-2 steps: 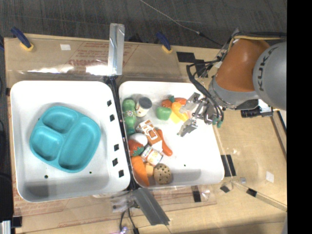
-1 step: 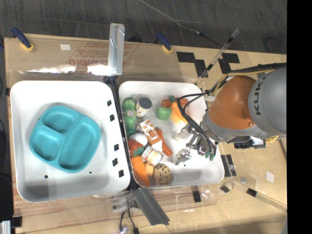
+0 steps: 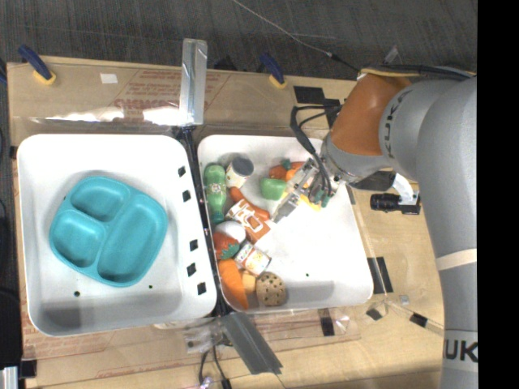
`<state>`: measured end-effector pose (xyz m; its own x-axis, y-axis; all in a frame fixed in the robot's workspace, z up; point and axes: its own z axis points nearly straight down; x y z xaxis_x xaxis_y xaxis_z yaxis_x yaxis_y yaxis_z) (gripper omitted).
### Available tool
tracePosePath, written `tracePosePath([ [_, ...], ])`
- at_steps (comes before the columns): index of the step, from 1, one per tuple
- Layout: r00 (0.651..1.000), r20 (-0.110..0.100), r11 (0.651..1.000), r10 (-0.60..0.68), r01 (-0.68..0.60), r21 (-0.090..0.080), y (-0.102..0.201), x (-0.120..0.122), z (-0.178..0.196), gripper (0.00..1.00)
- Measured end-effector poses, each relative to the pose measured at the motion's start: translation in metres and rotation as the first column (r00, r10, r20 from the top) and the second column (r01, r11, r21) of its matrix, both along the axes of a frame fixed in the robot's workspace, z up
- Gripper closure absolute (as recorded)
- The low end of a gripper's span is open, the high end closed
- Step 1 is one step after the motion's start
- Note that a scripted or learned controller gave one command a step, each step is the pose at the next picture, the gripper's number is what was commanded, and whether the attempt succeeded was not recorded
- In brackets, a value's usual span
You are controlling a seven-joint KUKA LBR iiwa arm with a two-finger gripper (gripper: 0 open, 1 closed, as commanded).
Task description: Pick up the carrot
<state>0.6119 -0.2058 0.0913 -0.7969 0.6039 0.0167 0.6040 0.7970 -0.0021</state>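
Observation:
The carrot [image 3: 283,170] is a small orange piece at the back of the right bin [image 3: 340,254], next to a green pepper [image 3: 274,188]. My gripper [image 3: 301,200] hangs low in that bin, just right of and in front of the carrot. Its two fingers stand apart, one silver finger [image 3: 284,207] pointing down-left toward the carton, and nothing shows between them. The wrist hides part of the carrot's right end.
Along the right bin's left side lie a green bottle [image 3: 215,186], a grey can [image 3: 240,167], an orange-and-white carton [image 3: 247,217], an orange fruit [image 3: 231,282] and a cookie [image 3: 270,288]. The left bin [image 3: 49,298] holds a teal divided plate [image 3: 109,229].

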Motion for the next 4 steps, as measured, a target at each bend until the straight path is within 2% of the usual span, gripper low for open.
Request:
tracePosePath([
  [1,0.931,0.020,0.932,-0.363,0.364,-0.009,-0.006,-0.064,0.134,0.00],
  [2,0.922,0.013,0.922,-0.388,0.388,-0.008,0.002,-0.135,0.002,0.00],
  [3,0.939,0.014,0.939,-0.343,0.343,-0.008,-0.004,-0.082,0.001,0.00],
  [4,0.966,0.005,0.966,-0.260,0.260,-0.006,-0.003,-0.018,0.001,0.00],
])
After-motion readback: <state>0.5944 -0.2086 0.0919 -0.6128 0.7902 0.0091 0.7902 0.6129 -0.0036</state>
